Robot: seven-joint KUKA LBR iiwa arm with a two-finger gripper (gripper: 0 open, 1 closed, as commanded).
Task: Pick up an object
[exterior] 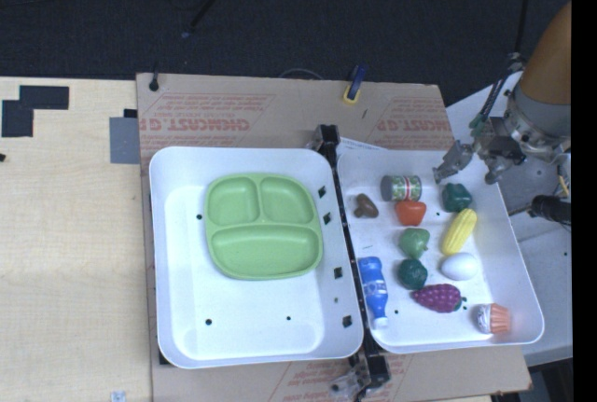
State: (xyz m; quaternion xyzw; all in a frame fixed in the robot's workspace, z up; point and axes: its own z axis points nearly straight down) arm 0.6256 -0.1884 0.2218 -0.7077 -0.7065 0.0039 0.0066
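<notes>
My gripper [473,166] hangs open over the far right edge of the right bin [522,279], fingers spread and nothing between them. Just below it lies a dark green vegetable [456,197]. Nearby in the same bin are a small can [402,187], a red tomato [410,212], a yellow corn cob [458,230], a green pepper [413,242], a dark green piece [411,273], a white egg [458,267], purple grapes [437,298], a blue bottle [373,289], a brown piece [365,205] and an orange-and-white item [492,318].
The left bin [177,298] holds a green divided plate [262,226]. A black clamp [326,141] sits on the ridge between the bins. A blue-and-yellow clip [354,84] lies on the cardboard behind them.
</notes>
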